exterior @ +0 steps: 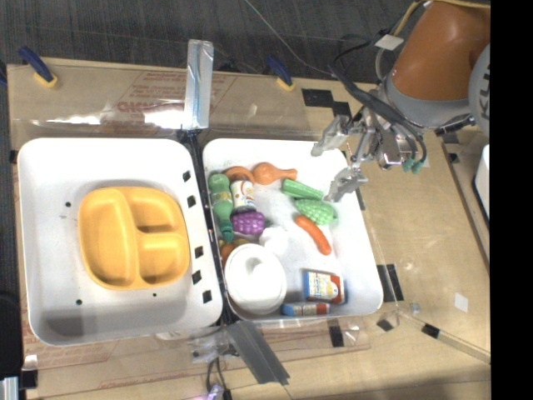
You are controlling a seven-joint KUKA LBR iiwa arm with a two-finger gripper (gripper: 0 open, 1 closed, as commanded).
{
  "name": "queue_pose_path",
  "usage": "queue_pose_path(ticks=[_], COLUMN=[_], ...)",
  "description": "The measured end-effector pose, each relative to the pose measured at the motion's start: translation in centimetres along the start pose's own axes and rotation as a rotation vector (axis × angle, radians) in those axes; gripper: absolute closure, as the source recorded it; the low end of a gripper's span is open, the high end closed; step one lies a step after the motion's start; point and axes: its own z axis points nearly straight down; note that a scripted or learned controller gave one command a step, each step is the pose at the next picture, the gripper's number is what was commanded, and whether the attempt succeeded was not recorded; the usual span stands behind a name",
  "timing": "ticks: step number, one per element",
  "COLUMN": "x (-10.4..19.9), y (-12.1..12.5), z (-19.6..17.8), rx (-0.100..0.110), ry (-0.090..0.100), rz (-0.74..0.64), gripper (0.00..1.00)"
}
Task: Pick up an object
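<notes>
One arm reaches in from the right, and its tool point(341, 158) hangs over the far right part of the right bin point(366, 248), fingers apart and holding nothing. The nearest thing is the green vegetable point(304, 190), just left of the lower fingertip. Its long axis runs from upper left to lower right, beside the orange carrot point(315, 234).

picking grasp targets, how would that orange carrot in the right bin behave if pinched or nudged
The carrot looks like smooth moulded plastic, so probably stiff, light and a bit slippery. Its long rounded taper suggests it could roll or pivot when nudged. It lies against the green vegetable, which may shift too.
</notes>
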Motion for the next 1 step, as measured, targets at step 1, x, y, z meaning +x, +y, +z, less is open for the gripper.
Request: queue_pose_path(ticks=[1], x=[5.14], y=[-3.15], z=[18.96], rx=[-0.003], ry=[0.003], rz=[-0.106], gripper=[0.00])
